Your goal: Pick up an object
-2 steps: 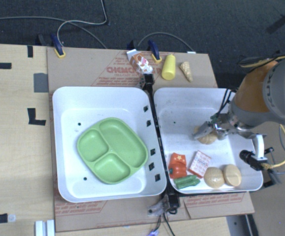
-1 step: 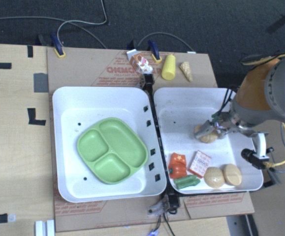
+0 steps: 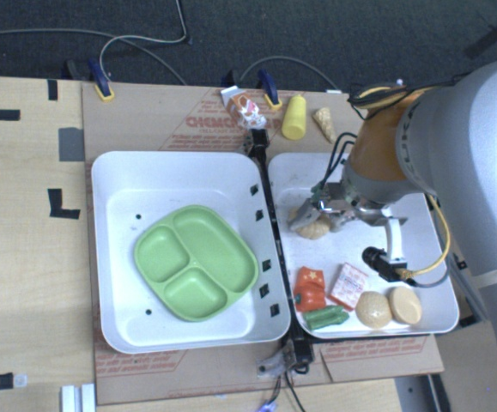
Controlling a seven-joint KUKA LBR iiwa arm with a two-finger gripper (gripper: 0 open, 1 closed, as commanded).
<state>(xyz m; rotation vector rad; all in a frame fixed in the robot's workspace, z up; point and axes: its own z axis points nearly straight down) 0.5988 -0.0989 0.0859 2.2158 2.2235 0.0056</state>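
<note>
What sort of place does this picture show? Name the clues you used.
Probably a robotics lab bench for pick-up trials: a grey arm reaches into white bins holding a green divided plate and toy food, with cables behind.

Right bin point(image 3: 441, 320) front crowded; back corner open

green tray point(image 3: 195, 263) (pale), white bins point(image 3: 111, 187), yellow bottle point(image 3: 293, 117)

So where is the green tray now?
The green tray lies in the left bin, about in its middle, across the divider from the gripper.
</note>
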